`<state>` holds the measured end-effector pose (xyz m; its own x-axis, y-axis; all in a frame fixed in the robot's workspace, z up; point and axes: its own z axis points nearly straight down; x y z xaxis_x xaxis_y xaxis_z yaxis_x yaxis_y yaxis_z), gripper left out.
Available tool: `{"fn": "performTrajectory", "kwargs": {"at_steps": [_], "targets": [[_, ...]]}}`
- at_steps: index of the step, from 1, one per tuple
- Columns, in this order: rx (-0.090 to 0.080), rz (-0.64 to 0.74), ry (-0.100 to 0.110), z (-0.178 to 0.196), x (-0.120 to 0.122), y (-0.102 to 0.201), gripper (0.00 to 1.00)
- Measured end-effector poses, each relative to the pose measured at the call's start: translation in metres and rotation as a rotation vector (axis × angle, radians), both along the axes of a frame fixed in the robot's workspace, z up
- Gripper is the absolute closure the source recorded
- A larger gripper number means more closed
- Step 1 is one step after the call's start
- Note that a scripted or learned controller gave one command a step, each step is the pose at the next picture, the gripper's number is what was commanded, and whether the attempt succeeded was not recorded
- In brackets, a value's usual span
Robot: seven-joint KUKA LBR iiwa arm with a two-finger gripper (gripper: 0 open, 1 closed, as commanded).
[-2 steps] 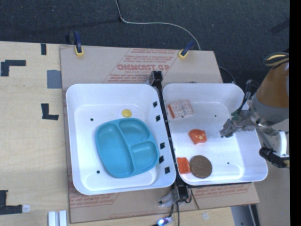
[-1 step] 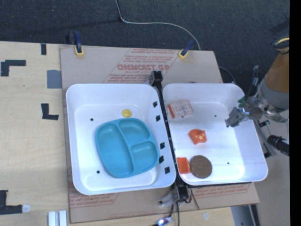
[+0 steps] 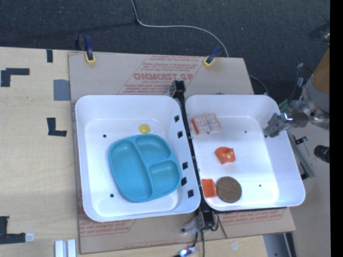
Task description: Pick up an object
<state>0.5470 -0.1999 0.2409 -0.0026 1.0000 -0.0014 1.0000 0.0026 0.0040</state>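
Hovering at the right rim of the right shallow white plastic bin [image 3: 286, 159], the grey two-finger gripper [image 3: 274, 125] sits above the bin's upper-right inner wall; nothing is visible between its fingers, and whether it is released or clenched can't be told at this size. Nearest candidate by my read: small orange-red block with a yellow spot [image 3: 225, 155], mid-bin, down and to the left of the gripper, well apart. It looks roughly squarish, no clear long axis. Other options relative to that block: the flat printed red-and-white packet [image 3: 205, 123] up-left, the round brown disc [image 3: 229, 189] below, and a small orange square piece [image 3: 208, 187] just beside the disc on its left. Left white bin [image 3: 86, 143] holds a blue three-compartment plastic plate [image 3: 143, 166] and a small yellow bit [image 3: 144, 128], much farther off. No grasp yet, judging by the layout.
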Motion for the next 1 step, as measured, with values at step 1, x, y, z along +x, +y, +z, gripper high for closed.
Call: {"fn": "performTrajectory", "kwargs": {"at_steps": [1], "targets": [[0.0, 0.0, -0.001, 0.0531, 0.0012, 0.0005, 1.0]]}}
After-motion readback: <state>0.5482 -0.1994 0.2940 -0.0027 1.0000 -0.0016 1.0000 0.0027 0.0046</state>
